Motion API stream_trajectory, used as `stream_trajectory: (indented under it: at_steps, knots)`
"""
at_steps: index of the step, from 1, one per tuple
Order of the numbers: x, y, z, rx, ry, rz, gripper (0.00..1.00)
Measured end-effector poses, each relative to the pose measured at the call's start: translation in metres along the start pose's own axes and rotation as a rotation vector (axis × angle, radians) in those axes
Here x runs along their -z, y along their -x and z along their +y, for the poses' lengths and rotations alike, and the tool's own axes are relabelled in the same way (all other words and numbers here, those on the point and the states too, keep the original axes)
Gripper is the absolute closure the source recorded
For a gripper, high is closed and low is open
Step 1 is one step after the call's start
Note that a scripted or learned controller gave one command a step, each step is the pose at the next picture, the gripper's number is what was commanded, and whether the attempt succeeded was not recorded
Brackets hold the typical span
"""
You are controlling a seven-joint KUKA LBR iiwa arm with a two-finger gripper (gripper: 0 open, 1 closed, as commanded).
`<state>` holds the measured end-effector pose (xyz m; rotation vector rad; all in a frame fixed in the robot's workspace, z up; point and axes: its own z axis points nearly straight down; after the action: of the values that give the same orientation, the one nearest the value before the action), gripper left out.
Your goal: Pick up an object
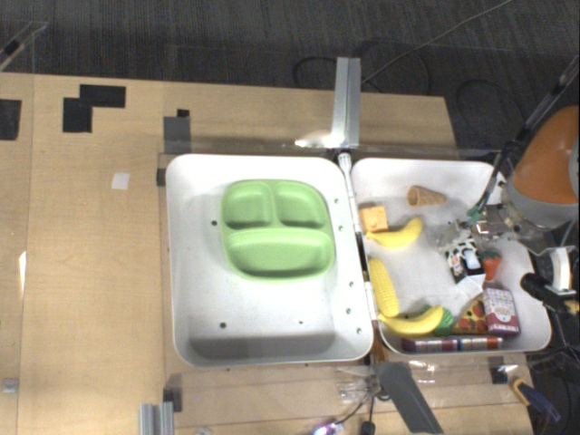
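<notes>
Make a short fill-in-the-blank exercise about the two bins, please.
1. The green divided plate lies in the ___ bin.
2. The ice cream cone lies in the ___ bin.
3. The ear of corn is ___ in colour.
4. The gripper is over the ___ bin.

Missing words: left; right; yellow; right

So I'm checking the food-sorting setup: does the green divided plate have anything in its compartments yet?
Empty. The green divided plate lies flat in the left bin, and all three compartments show bare green; the toy food sits in the right bin.
</notes>
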<state>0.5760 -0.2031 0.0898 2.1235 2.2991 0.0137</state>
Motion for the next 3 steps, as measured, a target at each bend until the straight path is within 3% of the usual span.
stream_trajectory:
  at_steps: [1, 2, 3]
  knots:
    - [0.01, -0.001, 0.003, 0.002, 0.004, 0.002, 1.0]
    - [0.041, -0.019, -0.013, 0.052, -0.012, 0.004, 1.0]
    - [0.089, -0.061, 0.01, -0.076, -0.013, 0.002, 1.0]
